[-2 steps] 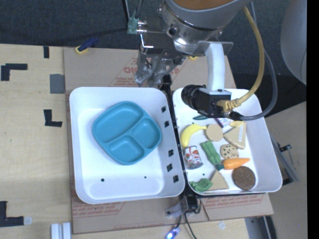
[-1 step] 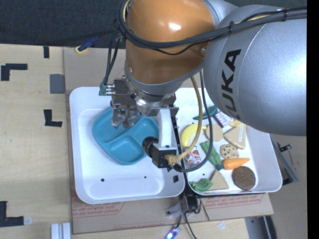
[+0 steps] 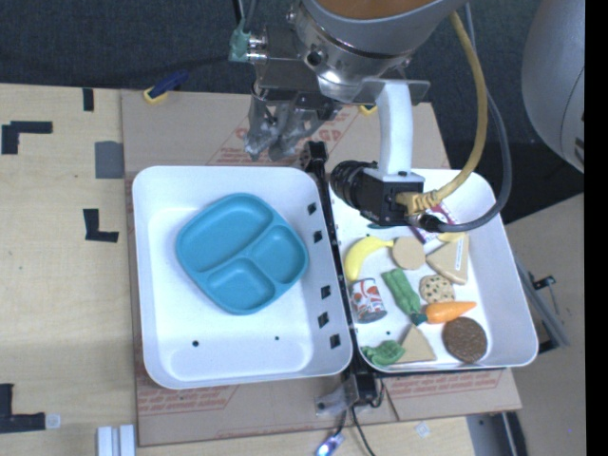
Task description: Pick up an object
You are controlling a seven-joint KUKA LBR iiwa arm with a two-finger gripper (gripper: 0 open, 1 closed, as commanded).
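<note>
My gripper [image 3: 275, 133] hangs high over the cardboard just behind the back rim of the left bin [image 3: 157, 283], apart from every object. In the left bin lies a blue three-part plate [image 3: 242, 253]. The right bin [image 3: 508, 283] holds several toy foods: a yellow banana [image 3: 366, 253], a red and white can [image 3: 369, 299], a green pickle [image 3: 402, 291], a chip cookie [image 3: 437, 288], an orange carrot [image 3: 449, 310], a round brown biscuit [image 3: 465, 338], a tan disc [image 3: 408, 253] and a pale wedge [image 3: 454, 259].
A black device on a white bracket [image 3: 378, 190] with a yellow cable reaches over the back of the right bin. A green leaf piece [image 3: 385, 352] and a tan triangle [image 3: 418, 345] lie at that bin's front. The divider wall [image 3: 328, 255] separates the bins.
</note>
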